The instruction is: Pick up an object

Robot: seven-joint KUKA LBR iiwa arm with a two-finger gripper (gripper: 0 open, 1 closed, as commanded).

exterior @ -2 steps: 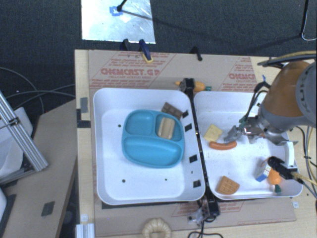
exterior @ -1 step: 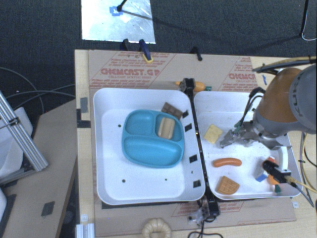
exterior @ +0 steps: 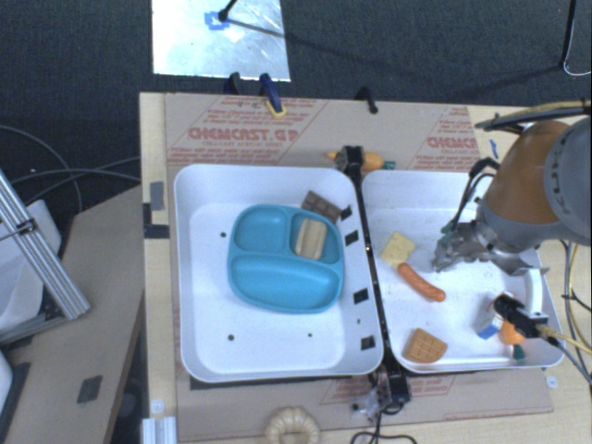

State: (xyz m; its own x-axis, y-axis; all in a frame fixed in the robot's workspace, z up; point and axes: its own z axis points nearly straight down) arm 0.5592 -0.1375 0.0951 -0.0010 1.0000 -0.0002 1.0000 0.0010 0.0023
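A blue divided plate (exterior: 282,266) sits in the left bin (exterior: 203,340), a tan block in one compartment. In the right bin (exterior: 462,359) lie a yellow cheese wedge (exterior: 399,247), an orange sausage (exterior: 422,283), and a waffle (exterior: 425,346). The claw (exterior: 448,252) hovers just right of the sausage, likely the target; its opening cannot be told.

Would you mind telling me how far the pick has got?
Done: the gripper is down in the right bin, near the sausage and cheese. In hand: nothing visibly. Left: grasping and lifting an item; the waffle also lies untouched.
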